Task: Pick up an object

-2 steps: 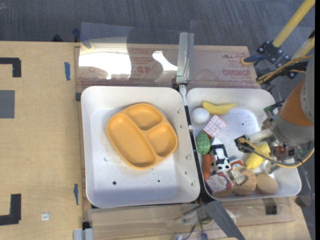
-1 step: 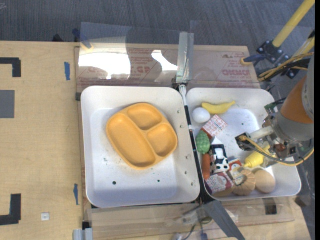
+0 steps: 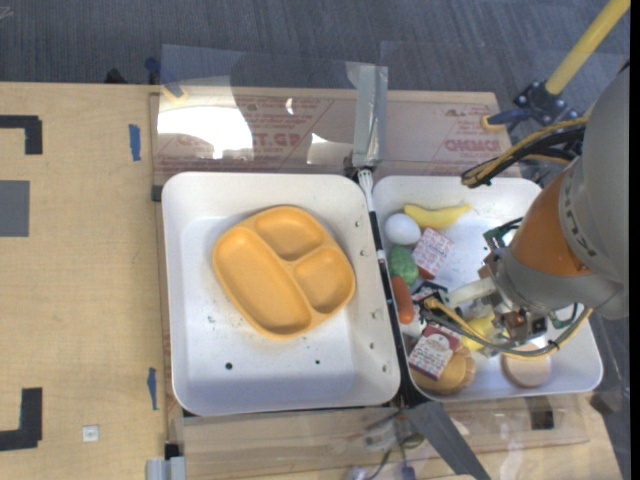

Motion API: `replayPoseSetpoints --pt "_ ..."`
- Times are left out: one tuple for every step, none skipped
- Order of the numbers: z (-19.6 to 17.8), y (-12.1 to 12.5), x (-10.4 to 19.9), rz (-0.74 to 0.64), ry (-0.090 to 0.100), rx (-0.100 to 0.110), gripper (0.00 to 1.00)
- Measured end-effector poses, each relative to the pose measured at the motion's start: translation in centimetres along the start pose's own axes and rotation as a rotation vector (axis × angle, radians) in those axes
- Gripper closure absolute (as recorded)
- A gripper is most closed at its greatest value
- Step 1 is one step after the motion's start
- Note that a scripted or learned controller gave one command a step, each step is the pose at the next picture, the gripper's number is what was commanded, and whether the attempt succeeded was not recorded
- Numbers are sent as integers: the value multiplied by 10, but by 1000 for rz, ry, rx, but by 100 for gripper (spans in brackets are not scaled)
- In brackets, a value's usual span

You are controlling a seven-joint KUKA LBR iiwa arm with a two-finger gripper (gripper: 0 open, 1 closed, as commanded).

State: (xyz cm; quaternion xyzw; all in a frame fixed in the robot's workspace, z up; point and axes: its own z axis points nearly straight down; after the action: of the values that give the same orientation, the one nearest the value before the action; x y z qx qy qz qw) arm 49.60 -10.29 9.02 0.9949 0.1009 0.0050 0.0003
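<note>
1. The right white bin [image 3: 560, 190] holds a crowd of small objects, any of which could be the one to pick; none can be seen between the gripper's fingers.
2. Along the bin's left side lie a white egg-shaped object [image 3: 402, 228], a green rounded object [image 3: 403, 264] and an orange carrot-like piece [image 3: 402, 299], the last with its long axis running far to near.
3. A yellow banana-shaped toy [image 3: 436, 212] lies at the far end, its long axis running left to right with the thinner tip pointing right.
4. A small white and red printed packet [image 3: 433, 251] sits just near of the banana; a second printed packet [image 3: 434, 351] lies at the near end, touching a tan bun-like round [image 3: 457, 372].
5. A pale round object [image 3: 527, 370] rests by the near right corner, partly covered by cables.
6. The grey arm with its orange band [image 3: 548, 240] hangs over the bin's right half, hiding what lies beneath.
7. The gripper [image 3: 478, 320] sits low among wires and yellow pieces; I cannot tell how its jaws stand.
8. The left white bin [image 3: 185, 298] holds a yellow three-compartment plastic plate [image 3: 283, 269].
</note>
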Motion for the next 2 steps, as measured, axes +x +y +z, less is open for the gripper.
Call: replayPoseSetpoints --pt "-187 -41 51 -4 -5 4 100" --pt "-203 -55 56 -585 -12 7 100"
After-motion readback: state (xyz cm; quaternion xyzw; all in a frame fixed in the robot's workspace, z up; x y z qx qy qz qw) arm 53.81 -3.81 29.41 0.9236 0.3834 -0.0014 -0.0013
